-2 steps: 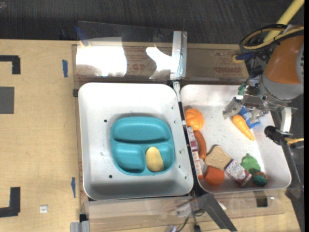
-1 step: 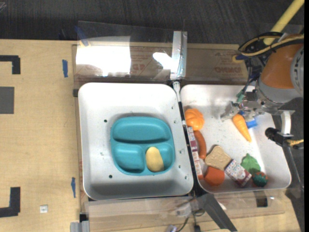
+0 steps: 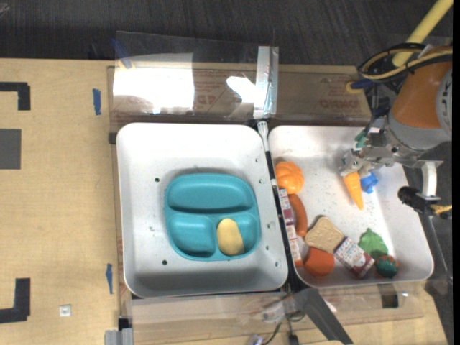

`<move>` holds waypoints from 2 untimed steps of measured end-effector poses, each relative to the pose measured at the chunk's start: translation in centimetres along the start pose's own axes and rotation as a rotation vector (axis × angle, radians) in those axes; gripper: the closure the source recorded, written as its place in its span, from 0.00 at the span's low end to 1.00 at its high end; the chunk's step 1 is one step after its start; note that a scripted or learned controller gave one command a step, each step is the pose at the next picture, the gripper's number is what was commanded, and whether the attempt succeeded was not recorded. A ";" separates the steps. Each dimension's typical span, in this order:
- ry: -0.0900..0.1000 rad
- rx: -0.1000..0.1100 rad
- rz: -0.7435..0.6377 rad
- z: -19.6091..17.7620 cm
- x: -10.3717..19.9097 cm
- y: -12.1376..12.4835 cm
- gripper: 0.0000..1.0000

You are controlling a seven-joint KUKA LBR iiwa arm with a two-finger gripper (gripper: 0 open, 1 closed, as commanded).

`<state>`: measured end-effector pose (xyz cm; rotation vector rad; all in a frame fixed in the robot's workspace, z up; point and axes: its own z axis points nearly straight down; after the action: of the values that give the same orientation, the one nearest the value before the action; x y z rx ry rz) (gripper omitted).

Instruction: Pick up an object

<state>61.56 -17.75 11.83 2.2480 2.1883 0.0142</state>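
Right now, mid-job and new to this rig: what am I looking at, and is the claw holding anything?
One camera looks down at a slant on two white bins. The grey arm with an orange band reaches in from the right. Its claw hangs over the right bin, just above a toy carrot; whether it grips it I cannot tell. That bin also holds a small pumpkin, toast and other toy food. The left bin holds a teal tray with a yellow lemon-like piece.
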 end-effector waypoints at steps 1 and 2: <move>-0.002 0.007 -0.093 3.2 8.6 5.0 1.00; -0.004 -0.003 0.049 -7.3 9.0 5.2 1.00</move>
<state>66.96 -8.95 19.17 2.2979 2.1286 0.0130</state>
